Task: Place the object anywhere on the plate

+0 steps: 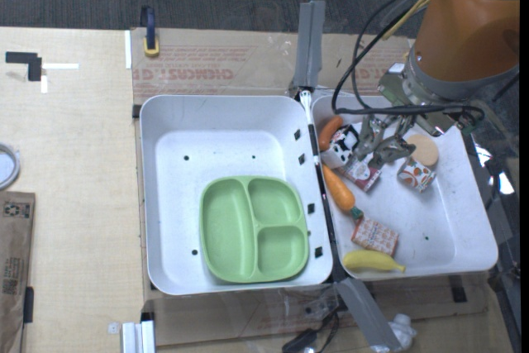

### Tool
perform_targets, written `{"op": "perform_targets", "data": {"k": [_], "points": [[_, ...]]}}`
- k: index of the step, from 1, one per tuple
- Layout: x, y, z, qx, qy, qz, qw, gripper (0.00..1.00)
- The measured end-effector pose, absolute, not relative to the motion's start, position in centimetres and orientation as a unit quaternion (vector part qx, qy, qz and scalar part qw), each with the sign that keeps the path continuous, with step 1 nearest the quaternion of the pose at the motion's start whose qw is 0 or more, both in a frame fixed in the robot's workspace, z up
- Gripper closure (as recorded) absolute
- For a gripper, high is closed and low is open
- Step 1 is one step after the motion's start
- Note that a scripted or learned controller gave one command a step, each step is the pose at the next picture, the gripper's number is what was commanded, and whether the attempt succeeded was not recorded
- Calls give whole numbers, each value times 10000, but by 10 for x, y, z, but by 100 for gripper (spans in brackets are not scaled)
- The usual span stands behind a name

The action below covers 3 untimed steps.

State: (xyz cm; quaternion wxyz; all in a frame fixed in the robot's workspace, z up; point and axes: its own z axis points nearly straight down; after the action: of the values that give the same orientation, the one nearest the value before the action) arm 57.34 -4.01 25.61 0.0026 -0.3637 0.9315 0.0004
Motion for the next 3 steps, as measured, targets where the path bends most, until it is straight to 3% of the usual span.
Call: {"op": "perform_targets", "data": {"k": [1, 2, 3], "points": [[614, -1, 194, -3578, 9338, 10, 16, 100], [548, -59, 233, -3813, 9245, 4, 9, 100], [573, -87, 367, -3350, 9422, 1, 24, 100]]}}
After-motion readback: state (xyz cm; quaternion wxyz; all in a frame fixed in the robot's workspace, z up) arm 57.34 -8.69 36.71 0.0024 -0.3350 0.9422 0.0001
